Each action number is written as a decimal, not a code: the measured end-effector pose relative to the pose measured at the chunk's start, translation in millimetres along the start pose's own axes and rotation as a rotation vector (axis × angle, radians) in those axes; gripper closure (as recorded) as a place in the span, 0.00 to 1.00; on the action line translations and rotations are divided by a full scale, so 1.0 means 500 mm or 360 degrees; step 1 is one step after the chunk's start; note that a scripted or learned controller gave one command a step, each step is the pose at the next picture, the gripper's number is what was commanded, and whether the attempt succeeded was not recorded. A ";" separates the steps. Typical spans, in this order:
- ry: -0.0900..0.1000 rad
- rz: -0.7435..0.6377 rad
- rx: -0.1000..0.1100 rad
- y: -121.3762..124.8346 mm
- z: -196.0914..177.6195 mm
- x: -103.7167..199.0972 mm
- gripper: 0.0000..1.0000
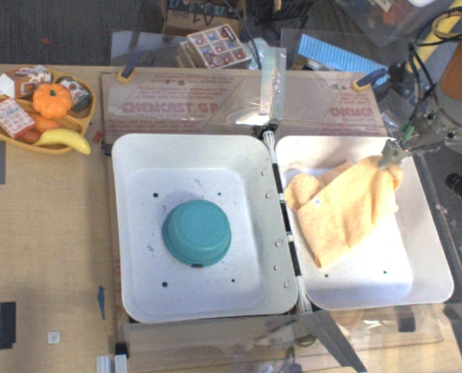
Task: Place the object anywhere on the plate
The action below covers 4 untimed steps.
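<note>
In the right bin [432,278], a yellow cloth [343,208] lies crumpled across the middle, its long axis slanting from the bin's near-left area up toward the far-right corner. The gripper [391,154] sits at that far-right corner, fingertips pinched on the cloth's upper tip, which looks drawn up into a peak there; judged a hold on the cloth, though only by its edge. The teal plate [197,232] rests near the centre of the left bin [130,162], apart from the cloth, across the shared wall. The coming move therefore runs leftward and slightly nearward from the gripper. With most of the cloth trailing below the grip, it may drag over the wall.
</note>
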<state>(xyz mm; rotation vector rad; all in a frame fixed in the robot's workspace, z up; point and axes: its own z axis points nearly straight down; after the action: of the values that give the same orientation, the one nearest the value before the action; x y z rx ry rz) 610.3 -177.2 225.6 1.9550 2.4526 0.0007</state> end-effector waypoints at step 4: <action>0.0000 -0.2137 -0.0011 0.156 -0.002 0.383 1.00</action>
<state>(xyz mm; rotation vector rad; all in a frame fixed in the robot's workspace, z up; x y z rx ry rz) 643.9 26.9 226.4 0.0046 3.1335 0.0037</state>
